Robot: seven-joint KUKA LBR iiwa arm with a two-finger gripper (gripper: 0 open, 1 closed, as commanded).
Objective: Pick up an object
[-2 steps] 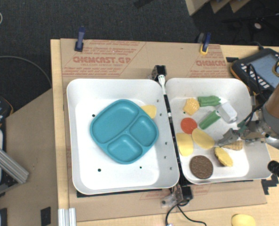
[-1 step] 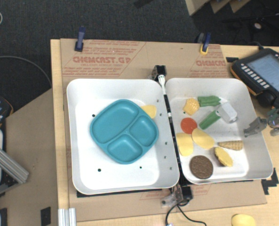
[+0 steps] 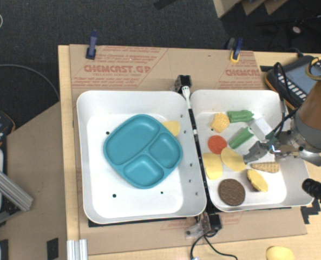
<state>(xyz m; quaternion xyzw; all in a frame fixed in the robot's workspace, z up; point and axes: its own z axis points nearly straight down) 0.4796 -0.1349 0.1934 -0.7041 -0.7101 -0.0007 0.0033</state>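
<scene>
KUKA arm's gripper (image 3: 256, 155) low in right bin (image 3: 274, 97) among toy food, finger state impossible to tell, beside yellow slice (image 3: 233, 160), teal divided plate (image 3: 143, 150) in left bin (image 3: 90, 145)

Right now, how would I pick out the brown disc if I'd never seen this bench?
Of the two white bins, take the right bin, the one full of toy food. Go to its near edge, towards the left corner. The brown disc lies there, below the yellow pieces: the one dark, round, flat thing among bright yellow, green and red neighbours.
</scene>
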